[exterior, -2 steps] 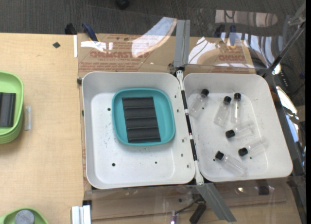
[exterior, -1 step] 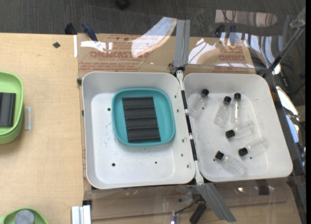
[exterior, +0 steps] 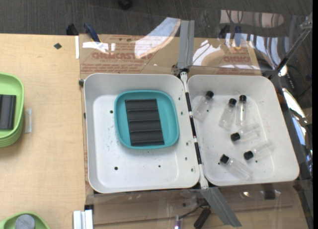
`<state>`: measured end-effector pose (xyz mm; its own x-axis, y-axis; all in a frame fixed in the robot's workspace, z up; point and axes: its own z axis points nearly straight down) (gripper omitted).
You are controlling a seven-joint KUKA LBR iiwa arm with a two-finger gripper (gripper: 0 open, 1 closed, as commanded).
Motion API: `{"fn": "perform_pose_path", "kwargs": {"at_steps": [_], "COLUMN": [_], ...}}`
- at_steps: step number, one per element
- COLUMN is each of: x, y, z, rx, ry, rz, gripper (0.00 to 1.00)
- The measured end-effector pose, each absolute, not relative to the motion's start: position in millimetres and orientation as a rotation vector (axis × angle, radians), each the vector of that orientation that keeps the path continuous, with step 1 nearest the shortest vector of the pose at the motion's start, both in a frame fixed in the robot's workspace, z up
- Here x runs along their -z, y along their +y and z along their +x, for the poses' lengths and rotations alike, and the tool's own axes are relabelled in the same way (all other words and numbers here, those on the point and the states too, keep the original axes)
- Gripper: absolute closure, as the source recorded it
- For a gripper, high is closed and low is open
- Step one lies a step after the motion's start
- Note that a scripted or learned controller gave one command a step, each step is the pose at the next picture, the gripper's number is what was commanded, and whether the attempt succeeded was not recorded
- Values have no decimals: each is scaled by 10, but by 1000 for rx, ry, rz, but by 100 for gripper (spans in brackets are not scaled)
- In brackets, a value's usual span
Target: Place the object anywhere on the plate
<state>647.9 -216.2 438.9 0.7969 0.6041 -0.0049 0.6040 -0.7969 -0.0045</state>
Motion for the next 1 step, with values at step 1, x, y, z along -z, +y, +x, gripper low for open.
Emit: {"fn": "perform_pose_path", "kwargs": {"at_steps": [1], "x": [-4385], "y": [-2206], "z": [6443], "rx": [-11], "ry": [-779], "rz": [-3041], "gripper": [0]}}
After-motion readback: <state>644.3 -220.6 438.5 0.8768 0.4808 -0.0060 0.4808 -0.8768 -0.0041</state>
